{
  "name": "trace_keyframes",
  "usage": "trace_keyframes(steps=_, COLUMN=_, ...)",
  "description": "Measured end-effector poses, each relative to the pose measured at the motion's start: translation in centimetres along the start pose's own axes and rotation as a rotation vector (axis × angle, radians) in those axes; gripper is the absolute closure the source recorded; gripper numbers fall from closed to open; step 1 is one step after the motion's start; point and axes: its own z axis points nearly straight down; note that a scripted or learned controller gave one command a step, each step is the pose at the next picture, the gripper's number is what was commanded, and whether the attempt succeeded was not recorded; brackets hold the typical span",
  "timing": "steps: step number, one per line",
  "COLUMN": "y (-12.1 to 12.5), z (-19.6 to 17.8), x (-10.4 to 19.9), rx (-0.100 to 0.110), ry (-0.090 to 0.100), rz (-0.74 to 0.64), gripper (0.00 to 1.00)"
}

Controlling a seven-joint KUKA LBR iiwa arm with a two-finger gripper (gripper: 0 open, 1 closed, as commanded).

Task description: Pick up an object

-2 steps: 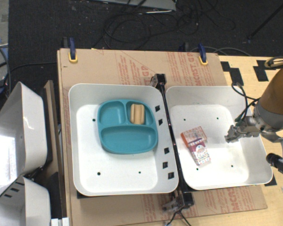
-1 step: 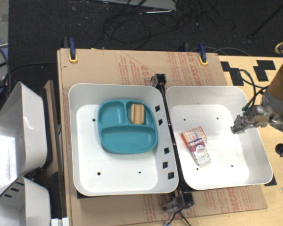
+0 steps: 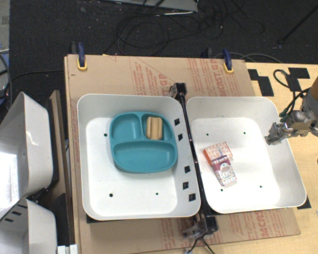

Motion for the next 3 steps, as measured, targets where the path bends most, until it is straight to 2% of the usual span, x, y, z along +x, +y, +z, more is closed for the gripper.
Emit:
trace_keyframes(steps=2, y=2.3, z=1.1, x=10.8, rx=0.005, ry=0.004, rz=-0.004, gripper=1.0)
trace_keyframes(steps=3, y=3.2, z=0.4, x=15.8, rx=0.004, ry=0.003, rz=-0.005, gripper=1.0)
